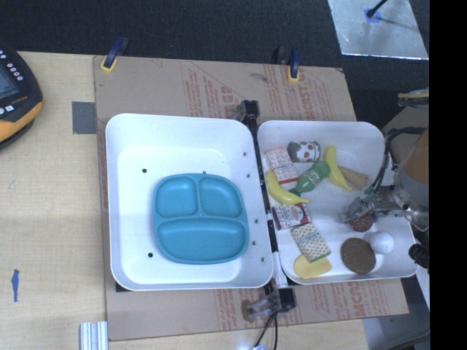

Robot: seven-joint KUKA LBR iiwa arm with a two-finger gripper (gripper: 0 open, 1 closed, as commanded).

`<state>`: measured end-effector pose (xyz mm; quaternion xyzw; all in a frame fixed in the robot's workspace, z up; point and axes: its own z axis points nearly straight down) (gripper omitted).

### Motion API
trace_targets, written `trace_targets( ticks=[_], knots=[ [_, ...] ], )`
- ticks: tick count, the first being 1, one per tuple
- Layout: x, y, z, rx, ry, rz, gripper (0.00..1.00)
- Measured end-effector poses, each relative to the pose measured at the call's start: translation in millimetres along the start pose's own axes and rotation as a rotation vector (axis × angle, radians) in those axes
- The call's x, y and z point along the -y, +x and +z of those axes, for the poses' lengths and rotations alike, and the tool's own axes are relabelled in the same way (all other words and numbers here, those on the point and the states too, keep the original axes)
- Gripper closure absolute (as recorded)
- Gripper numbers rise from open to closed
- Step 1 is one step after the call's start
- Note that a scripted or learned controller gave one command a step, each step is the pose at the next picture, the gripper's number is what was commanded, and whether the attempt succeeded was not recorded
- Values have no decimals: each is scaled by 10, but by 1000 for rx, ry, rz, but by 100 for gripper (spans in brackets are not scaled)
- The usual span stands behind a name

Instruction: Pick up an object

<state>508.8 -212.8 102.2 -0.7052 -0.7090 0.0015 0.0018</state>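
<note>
gripper [363,211] low at right bin's [321,128] right edge — grip state cannot be told | nearest object: small dark piece [361,224] just beneath | descent should be centred, neighbours avoided

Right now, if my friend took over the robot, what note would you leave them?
Gripper: low in the right bin, near its right side; I can't tell if it is open or shut, and nothing shows in its grip.
Things: the green bottle, two bananas, brown round cookie, white ball and small packets all lie in the right bin. The blue divided plate sits in the left bin.
Done: nothing lifted yet.
Left: pick up one object.
</note>
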Motion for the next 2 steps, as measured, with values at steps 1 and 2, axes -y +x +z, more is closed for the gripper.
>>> trace_targets(
  ticks=[1,2],
  knots=[
    [-212,854,104,-1,-3,-7,100],
    [-459,1596,-1906,-1,-20,-7,100]
  ],
)
